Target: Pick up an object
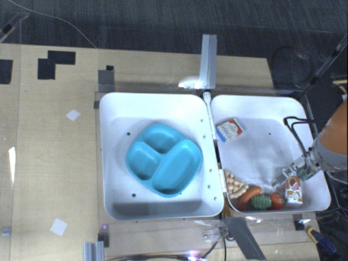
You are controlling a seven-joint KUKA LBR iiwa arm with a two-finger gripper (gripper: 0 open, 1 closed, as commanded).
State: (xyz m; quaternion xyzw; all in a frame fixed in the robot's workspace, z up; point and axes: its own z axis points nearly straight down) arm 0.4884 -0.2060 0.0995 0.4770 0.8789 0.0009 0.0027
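My gripper (293, 174) hangs low over the right bin (261, 151), near its front right corner. Just below it lies a small white and orange carton (294, 191), touching or nearly touching the gripper's tip. Left of that carton, along the bin's front wall, sit a red tomato-like piece (277, 201), a green knobbly piece (261, 202), an orange-red sausage (247, 194) and a checked waffle-like piece (234, 182). A second small carton (229, 129) lies apart at the bin's back left. I see nothing held in the gripper.
The left bin (117, 145) holds a blue divided plate (164, 159). A metal post (208, 61) stands behind the divide between the bins. A black cable loop (298, 125) hangs over the right bin's back right corner. The arm's orange band (334, 132) is at the right edge.
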